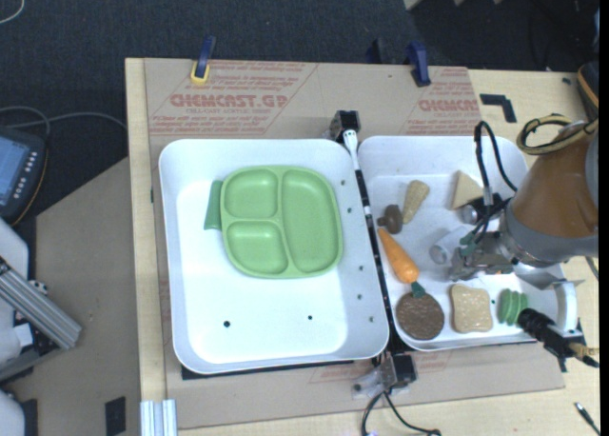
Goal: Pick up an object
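We see the gripper (473,255) low in the right bin (433,153), among toy foods: carrot (399,255) to its left, bread slice (470,309) just below (finger state: cannot tell). We suggest centring over one item before closing.

My arm (561,210), wide orange band over a grey wrist, black cables looped along it (one yellowish), dark metal fittings at my wrist end
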